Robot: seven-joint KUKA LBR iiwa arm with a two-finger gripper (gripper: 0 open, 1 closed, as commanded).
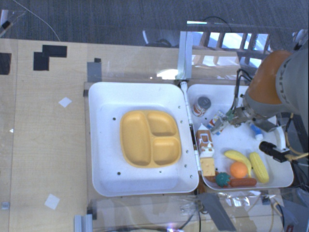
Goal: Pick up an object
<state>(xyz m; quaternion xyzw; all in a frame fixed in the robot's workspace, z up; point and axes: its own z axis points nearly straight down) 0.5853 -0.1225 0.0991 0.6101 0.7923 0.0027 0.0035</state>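
Note:
My gripper [218, 123] hangs low over the upper middle of the right bin [287, 179]. It is just right of a small can [201, 105] with a grey lid and just above a brown and white box [204, 140]. Whether it touches either one I cannot tell, and nothing shows clearly in its grasp. Lower in the same bin lie a tan cracker square [207, 166], a banana [237, 157], an orange [238, 170], a corn cob [259, 166], a reddish sausage [243, 182] and a small green lump [222, 179].
The left bin [104, 178] holds a yellow divided plate [149, 138] at its middle. A small blue and white object [256, 130] lies right of the gripper, under the arm. The arm's orange band [268, 81] overhangs the right bin's far right corner.

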